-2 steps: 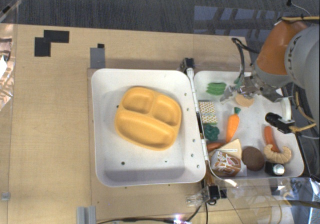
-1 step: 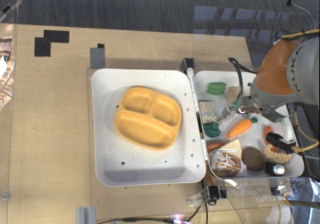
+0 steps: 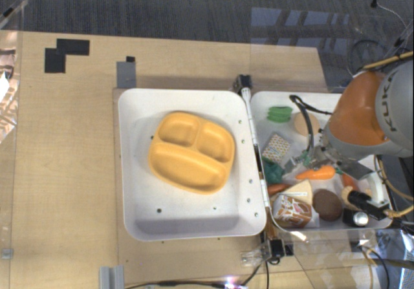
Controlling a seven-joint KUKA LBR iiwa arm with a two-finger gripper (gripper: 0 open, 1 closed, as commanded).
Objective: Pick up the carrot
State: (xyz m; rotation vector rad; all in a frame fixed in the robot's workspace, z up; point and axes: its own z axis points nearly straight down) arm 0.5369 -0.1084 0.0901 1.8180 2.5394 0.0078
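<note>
Carrot [image 3: 317, 173] lay under gripper [image 3: 309, 160], jaw state indiscernible; crowded neighbours risked a snagged or missed grasp.

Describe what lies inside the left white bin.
The left bin holds one yellow divided plate, with three compartments that look bare. What lies beneath the plate is covered.

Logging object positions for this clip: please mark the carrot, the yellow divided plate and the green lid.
carrot [image 3: 318, 173]: camera view, middle of its orange body.
yellow divided plate [image 3: 192, 151]: camera view, ridge between its compartments.
green lid [image 3: 280, 113]: camera view, centre of its top.
</note>
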